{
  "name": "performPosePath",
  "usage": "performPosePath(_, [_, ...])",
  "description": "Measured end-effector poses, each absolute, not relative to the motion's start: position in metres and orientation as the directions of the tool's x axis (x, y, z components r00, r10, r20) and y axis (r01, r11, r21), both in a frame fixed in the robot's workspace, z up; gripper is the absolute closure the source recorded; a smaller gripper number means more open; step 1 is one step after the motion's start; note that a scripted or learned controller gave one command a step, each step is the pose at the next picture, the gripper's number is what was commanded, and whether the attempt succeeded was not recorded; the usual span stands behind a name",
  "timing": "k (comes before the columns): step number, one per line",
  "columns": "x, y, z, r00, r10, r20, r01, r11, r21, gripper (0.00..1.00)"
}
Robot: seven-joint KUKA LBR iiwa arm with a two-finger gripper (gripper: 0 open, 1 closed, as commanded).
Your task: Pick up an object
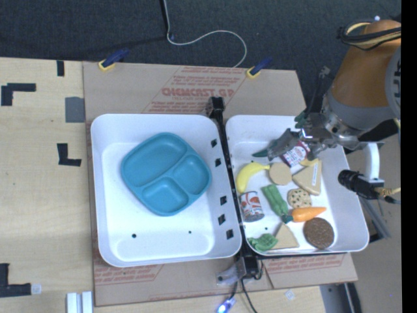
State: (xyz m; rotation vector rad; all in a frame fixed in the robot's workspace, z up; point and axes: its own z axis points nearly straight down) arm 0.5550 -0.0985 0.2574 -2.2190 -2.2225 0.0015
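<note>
Orange carrot lengthwise left-right, tip right.

Blue tray, yellow banana

Even, fairly bright overhead light; soft shadows only. White bins near overexposure, mild glare on the rims. Picture slightly soft and grainy throughout.
</note>
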Motion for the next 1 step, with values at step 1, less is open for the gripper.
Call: performPosePath(1, [0.5017,-0.0468,0.365,-0.007,1.0,0.002,1.0,0.007,0.009,0.0])
